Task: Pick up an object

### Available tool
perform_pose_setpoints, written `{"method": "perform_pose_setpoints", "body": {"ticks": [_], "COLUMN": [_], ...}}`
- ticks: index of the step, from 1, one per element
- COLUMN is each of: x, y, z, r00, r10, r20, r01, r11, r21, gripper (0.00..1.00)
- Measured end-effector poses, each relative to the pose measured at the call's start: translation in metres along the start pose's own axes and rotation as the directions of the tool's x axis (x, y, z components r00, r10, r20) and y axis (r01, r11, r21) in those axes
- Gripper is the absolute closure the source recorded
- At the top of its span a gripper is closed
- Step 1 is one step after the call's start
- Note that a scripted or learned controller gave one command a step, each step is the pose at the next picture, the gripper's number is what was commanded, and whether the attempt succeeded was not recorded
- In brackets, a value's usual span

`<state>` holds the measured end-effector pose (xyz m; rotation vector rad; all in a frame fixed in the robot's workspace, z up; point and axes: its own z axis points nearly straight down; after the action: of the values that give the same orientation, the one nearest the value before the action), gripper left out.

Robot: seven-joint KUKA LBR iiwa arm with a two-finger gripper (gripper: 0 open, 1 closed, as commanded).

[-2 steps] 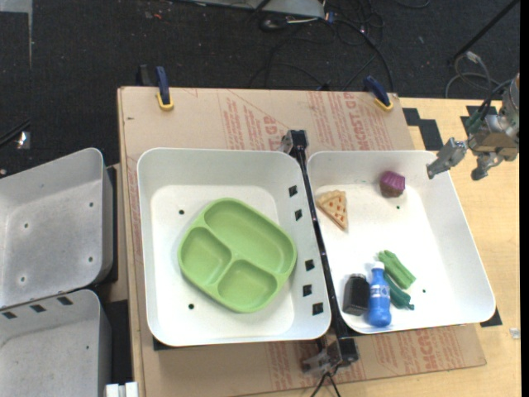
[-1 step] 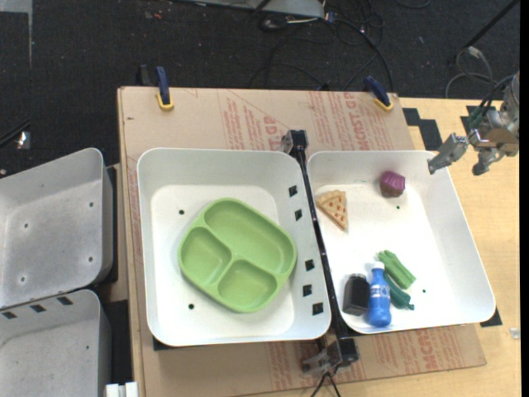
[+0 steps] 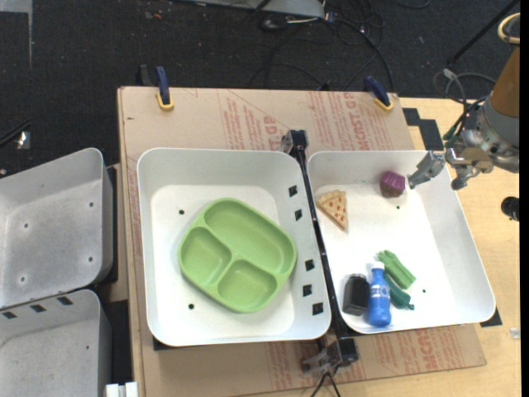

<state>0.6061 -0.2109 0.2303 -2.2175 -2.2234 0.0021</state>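
A green divided plate is lying in the left bin, and in the right bin a pizza-slice toy is pointing its tip toward the near edge, with a purple block sitting farther right. Nearer the front, a black block, a blue bottle with its long axis running front to back, cap away, and a green toy are clustering together. The hand is hovering over the right bin's far right rim with fingers spread apart, gripping nothing.
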Motion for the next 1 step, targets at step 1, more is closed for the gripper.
{"method": "perform_pose_setpoints", "body": {"ticks": [1], "x": [-0.0045], "y": [0.0094], "z": [0.0533], "r00": [1.000], "r10": [0.002], "r20": [0.001], "r01": [-0.002], "r11": [1.000], "r21": [-0.001], "gripper": [0.00]}}
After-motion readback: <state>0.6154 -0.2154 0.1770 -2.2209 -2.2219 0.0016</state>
